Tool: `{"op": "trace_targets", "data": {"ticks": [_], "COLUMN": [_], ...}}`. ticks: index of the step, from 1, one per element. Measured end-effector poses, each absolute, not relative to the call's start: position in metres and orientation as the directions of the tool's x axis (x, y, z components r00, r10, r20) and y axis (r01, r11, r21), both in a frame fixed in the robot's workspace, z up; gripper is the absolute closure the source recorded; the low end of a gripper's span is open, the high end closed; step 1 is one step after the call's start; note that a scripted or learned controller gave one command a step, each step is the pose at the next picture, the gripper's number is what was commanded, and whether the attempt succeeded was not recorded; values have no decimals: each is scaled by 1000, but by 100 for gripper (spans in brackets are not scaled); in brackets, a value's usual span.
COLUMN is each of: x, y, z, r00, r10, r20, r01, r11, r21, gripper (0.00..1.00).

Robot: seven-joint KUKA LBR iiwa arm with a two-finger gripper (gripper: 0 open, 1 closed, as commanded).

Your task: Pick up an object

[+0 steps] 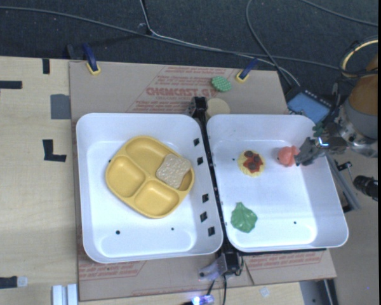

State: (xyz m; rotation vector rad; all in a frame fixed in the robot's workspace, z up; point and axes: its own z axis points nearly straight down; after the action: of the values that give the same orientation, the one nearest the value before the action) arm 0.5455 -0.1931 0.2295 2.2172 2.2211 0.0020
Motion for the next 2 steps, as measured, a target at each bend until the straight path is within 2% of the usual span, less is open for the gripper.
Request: {"op": "trace_targets", "data": {"ticks": [2], "x": [531], "y": [-80], "z": [213], "r00": [-5], "r10": [1000], "r20": [0], "r01": [1000], "r11": [5], "r21": [-2], "gripper": [100]}}
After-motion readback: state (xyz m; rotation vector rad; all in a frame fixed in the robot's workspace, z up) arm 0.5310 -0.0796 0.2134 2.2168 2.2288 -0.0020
